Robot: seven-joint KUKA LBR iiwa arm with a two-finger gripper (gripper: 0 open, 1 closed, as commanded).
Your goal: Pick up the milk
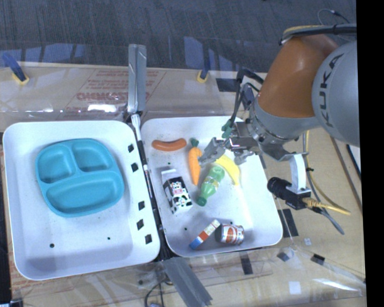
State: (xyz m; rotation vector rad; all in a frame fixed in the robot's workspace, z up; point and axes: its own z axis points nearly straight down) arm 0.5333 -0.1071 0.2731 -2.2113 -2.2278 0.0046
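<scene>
Milk carton (177,194) lies down-left of the gripper (224,148).
Long axis runs near to far; jaws look parted, holding nothing.

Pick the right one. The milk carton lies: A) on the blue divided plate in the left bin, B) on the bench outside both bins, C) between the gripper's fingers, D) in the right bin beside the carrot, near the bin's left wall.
D: the milk carton lies on the floor of the right bin, left of the carrot, while the gripper hangs apart from it over the banana.
</scene>
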